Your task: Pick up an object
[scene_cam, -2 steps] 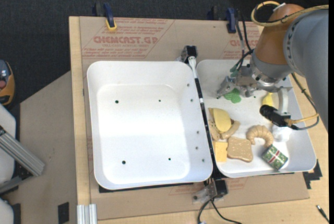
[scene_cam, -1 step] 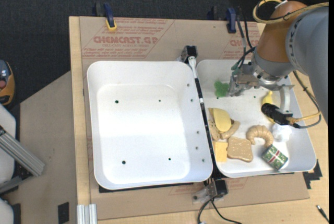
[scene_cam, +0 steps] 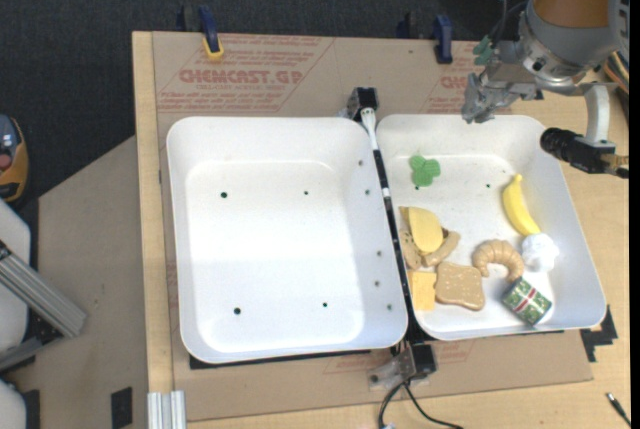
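Camera view shows your nearest target, a small knobbly green piece (scene_cam: 425,170), lying alone near the back of the right bin (scene_cam: 585,247), with a smooth curved banana (scene_cam: 518,205), a ridged croissant (scene_cam: 498,257) and a flat toast slice (scene_cam: 460,286) packed closer to the front. Your gripper (scene_cam: 482,105) hangs above the bin's back rim holding nothing; whether it is spread, I cannot tell. Descend there and you could strike the rim, or clip two crowded pieces together.

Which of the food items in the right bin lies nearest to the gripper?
The green broccoli piece, alone at the bin's far end, is closest to the gripper; the other foods lie farther down.
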Controlling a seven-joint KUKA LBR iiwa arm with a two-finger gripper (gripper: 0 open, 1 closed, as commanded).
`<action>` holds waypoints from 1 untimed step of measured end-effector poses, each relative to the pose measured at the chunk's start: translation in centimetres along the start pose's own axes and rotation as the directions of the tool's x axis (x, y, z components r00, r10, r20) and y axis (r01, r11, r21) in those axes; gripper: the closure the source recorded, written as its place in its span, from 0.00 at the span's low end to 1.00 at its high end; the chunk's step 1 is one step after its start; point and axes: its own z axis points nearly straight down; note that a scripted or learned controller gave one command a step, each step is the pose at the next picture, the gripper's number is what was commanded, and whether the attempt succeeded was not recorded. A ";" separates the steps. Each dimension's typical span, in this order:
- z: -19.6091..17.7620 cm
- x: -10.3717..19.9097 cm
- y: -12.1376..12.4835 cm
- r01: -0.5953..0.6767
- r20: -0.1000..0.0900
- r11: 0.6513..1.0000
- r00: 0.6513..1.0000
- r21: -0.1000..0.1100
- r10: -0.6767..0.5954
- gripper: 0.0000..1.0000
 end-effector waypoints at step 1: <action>-12.0 4.2 0.3 0.001 -0.002 1.000 1.000 0.002 -0.001 1.00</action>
